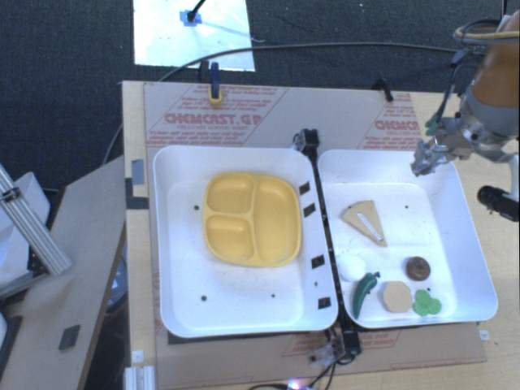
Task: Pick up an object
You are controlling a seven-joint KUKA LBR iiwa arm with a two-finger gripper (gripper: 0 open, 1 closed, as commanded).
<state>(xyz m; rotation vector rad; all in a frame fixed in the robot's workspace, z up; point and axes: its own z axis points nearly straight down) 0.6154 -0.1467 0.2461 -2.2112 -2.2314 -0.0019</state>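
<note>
Now | 1 yellow plate (252, 219) | 2 bins (175, 242) | 6 toy foods (364, 220)

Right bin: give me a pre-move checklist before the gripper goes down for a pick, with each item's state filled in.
1. Gripper above the right bin: ok, it sits over the far rim.
2. Gripper carries nothing: ok, nothing shows between its fingers.
3. Finger opening: cannot tell, too small and blurred.
4. Targets in the bin: ok, tan wedge, white ball, green pepper, brown disc, tan round piece, green leafy piece.
5. Wedge stands apart from the others: ok.
6. Room around the near cluster: not ok, tan round piece and green leafy piece touch.
</note>
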